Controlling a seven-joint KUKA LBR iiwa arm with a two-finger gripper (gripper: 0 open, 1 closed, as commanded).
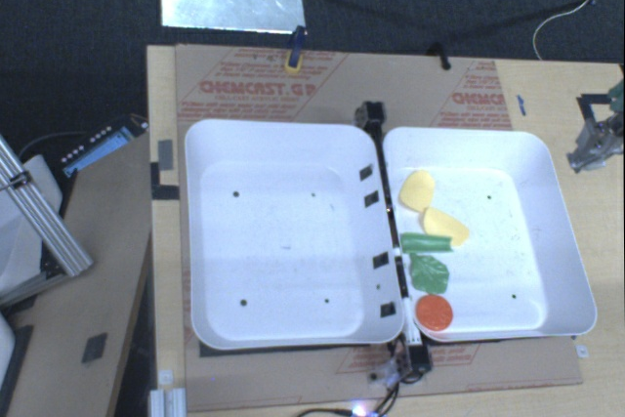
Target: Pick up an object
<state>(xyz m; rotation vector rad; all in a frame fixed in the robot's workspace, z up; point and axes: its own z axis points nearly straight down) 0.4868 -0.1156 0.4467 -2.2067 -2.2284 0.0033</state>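
At far right edge, well outside the bins: claw (594, 149), parked clear for an open view, fingers too small to tell whether spread or shut. Leftward in right bin (547, 210), clustered against the divider: two yellow pieces (418, 190), green strip (426, 242), green leaf (431, 272), red disc (435, 312), all untouched.

The left bin (283, 229) has a bare floor across its whole width, so there is open room to pass anywhere inside its walls. In the right bin (518, 239) the obstacles crowd the left side by the black divider (389, 229): two yellow pieces (418, 190) (445, 226), a green stick (426, 242), a green leaf shape (431, 272) and an orange disc (435, 312), close or touching. The middle and right of its floor lie open, with the gripper (596, 144) outside the right rim
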